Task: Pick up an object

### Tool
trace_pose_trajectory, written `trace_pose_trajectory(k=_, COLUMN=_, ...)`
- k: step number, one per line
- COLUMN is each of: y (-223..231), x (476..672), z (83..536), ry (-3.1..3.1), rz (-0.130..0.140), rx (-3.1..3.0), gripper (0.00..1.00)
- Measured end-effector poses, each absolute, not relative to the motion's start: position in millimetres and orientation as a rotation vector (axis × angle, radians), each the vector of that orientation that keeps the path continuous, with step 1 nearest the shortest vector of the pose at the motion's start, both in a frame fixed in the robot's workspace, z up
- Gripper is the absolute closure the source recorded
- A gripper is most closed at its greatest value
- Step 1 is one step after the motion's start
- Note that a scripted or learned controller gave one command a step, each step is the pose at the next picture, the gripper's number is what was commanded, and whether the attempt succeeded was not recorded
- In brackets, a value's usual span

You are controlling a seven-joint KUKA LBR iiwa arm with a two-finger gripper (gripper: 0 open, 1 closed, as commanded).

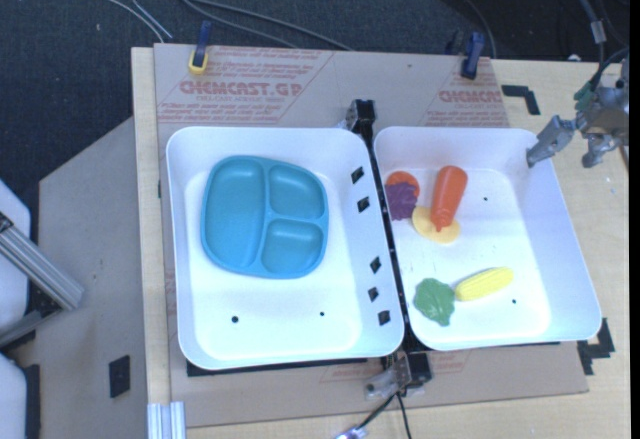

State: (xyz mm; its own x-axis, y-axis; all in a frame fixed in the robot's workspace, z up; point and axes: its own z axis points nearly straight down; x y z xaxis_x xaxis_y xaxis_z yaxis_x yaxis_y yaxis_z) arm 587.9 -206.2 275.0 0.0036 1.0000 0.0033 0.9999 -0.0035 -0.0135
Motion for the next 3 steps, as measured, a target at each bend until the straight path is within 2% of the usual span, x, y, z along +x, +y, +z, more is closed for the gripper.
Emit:
trace_pose_trajectory(k=1, y=-205, x=590.0, z=283, ry=-2.222, rz=0.000, rx=-2.221, gripper=0.00)
trace_pose_trajectory(k=3, y=-209, x=595.1, z=198, ry=-2.219, rz=0.003, rx=-2.218, gripper=0.00)
